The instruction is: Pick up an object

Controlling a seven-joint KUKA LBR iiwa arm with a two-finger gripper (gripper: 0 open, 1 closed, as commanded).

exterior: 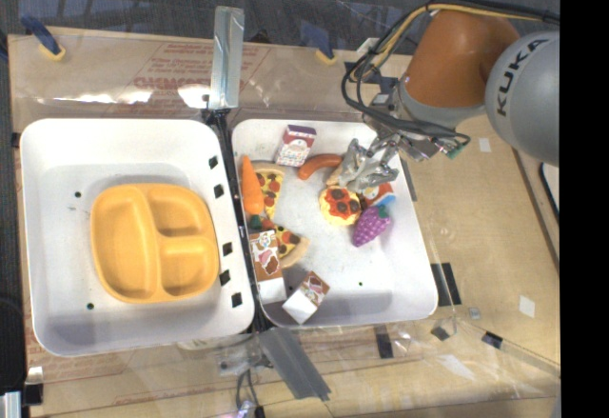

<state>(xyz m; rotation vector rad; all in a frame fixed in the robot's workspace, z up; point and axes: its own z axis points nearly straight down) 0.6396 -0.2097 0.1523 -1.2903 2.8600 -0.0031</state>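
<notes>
I've got the jaws low in the right bin, upper right part, arm reaching in from the right. Can't tell from this angle whether they're released or clenched; nothing visibly between them. Round pizza toy sits just below the jaws, touching or nearly so. Purple grapes below that, slightly right. Red sausage just left of the jaws, small carton further left. Carrot and pizza slice well left, by the divider. Yellow tray far left in the other bin.
</notes>
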